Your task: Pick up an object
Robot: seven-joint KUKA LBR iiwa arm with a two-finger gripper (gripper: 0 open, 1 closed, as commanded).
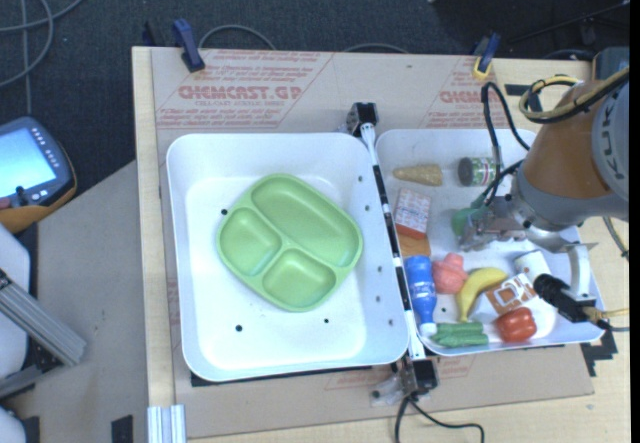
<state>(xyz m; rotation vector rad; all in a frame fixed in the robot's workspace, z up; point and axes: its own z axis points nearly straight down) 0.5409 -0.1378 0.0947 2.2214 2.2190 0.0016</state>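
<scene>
Fingers [487, 228] — spread or pinched, cannot tell | green object [463, 222] just beside them

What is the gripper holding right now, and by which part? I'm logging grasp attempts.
It cannot be told: the gripper sits low in the right bin, by a green object, its tip hidden under the wrist.

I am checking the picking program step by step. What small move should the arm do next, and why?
Probably a short descent straight down. The gripper hangs over the right bin, above a green object, with nothing visibly held. The banana and tomato lie farther off.
</scene>
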